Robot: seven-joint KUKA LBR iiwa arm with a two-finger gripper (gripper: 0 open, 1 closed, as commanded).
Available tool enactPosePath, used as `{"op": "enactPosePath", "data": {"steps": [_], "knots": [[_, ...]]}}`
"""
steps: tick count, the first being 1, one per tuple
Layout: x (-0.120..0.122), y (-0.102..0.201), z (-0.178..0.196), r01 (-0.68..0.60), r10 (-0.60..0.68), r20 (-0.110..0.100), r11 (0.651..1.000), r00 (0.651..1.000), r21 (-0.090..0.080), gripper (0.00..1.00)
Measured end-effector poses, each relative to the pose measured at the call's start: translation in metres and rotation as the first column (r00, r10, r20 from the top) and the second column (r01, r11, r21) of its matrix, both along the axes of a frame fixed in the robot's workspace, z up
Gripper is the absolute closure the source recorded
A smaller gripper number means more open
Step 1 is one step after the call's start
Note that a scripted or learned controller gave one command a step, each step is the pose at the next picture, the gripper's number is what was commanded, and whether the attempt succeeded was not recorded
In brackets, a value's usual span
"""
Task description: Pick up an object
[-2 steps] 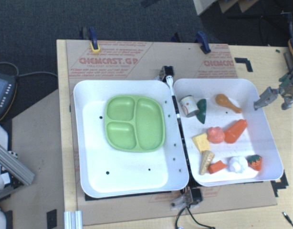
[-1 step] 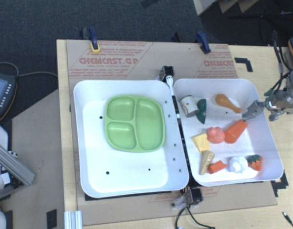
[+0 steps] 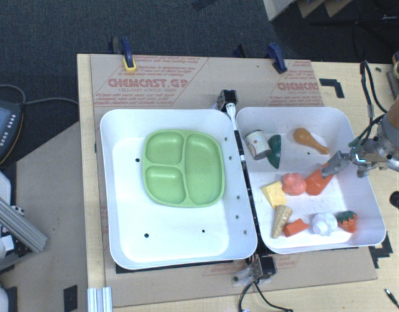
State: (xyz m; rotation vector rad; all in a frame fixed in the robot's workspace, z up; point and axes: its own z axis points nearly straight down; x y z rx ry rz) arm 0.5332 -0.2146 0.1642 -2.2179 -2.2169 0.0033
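Along the near rim of the right bin (image 3: 372,236) lie a cone-shaped toy (image 3: 280,221), a white piece (image 3: 324,224) and a small orange-and-green toy (image 3: 346,220), all resting on the bin floor, with a yellow block (image 3: 274,193) and a pink ball (image 3: 293,183) just beyond. Past them the tool (image 3: 334,166) reaches in from the right, its tip touching or just over an orange object (image 3: 316,182); how wide it stands I cannot tell. Nothing looks lifted, so the pick seems undone, while the left bin (image 3: 121,174) carries a green divided plate (image 3: 184,168) on the tabletop (image 3: 186,83).
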Motion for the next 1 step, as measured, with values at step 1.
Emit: {"op": "enactPosePath", "data": {"steps": [1], "knots": [[0.0035,0.0004,-0.0407,0.0,0.0,0.004,1.0,1.0,0.002,0.0]]}}
